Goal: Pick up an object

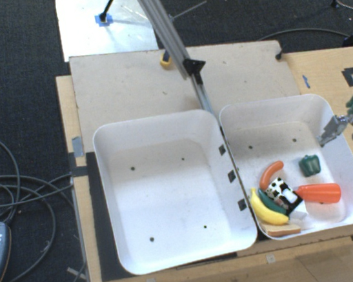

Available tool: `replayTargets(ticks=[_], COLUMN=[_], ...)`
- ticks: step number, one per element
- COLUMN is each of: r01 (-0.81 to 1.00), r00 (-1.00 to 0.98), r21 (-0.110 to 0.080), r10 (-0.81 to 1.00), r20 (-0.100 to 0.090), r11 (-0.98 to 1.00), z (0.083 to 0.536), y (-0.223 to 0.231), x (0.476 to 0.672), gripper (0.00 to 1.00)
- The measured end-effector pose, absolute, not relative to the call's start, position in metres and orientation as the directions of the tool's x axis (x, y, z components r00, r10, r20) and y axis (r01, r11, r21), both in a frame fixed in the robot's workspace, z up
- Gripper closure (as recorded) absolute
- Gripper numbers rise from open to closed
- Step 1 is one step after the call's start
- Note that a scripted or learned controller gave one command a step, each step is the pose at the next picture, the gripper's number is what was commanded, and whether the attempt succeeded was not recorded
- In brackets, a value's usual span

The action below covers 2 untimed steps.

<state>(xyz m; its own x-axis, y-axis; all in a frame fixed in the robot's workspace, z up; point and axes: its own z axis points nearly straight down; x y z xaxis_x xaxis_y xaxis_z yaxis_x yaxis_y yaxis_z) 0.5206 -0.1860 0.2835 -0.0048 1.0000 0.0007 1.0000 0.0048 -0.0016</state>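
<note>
The claw [344,125] hangs over the right bin's [328,106] edge — I cannot tell if it is open. Below lie a carrot [319,193], banana [263,208] and green pepper [309,165].

Even, bright overhead light — the two shallow white plastic bins [170,190] nearly wash out; shadows soft, focus slightly grainy.

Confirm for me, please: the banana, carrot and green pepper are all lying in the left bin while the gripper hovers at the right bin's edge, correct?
Not quite. The camera view shows the banana, carrot and green pepper lying in the right bin, not the left bin. The gripper does hover at the right bin's edge.
</note>
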Motion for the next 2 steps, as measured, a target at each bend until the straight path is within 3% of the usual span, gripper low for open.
replayTargets(ticks=[1, 2], r01=[1.0, 1.0], r00=[-0.004, -0.001], r21=[0.002, -0.001], r10=[1.0, 1.0], r20=[0.0, 0.001], r11=[0.004, 0.001], z=[0.285, 0.244], y=[-0.186, -0.183], x=[0.521, 0.52], gripper=[0.0, 0.0])
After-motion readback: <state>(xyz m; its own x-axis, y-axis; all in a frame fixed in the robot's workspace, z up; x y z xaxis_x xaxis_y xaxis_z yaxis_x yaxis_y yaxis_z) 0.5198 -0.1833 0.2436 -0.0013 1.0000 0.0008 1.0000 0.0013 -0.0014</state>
